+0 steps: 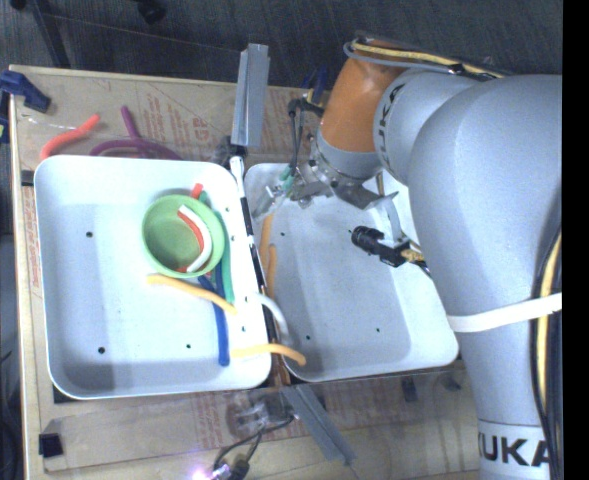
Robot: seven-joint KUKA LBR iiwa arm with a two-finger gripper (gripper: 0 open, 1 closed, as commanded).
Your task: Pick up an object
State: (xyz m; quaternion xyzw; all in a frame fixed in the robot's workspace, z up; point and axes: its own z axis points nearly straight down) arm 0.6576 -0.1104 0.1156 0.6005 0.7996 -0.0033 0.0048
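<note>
Two shallow white bins; the gripper [292, 183] (open or closed, I cannot tell) hangs at the right bin's [374, 358] far-left corner, round green bowl [179, 236] further left.

Hidden behind the wrist

We cannot make out the gripper [286, 186]; the arm [474, 208] covers the right bin's [354, 308] far corner.

We were in a robotics lab: a KUKA arm [474, 198] stood over a plywood table [154, 98] carrying two white bins [74, 298], cables around.
</note>
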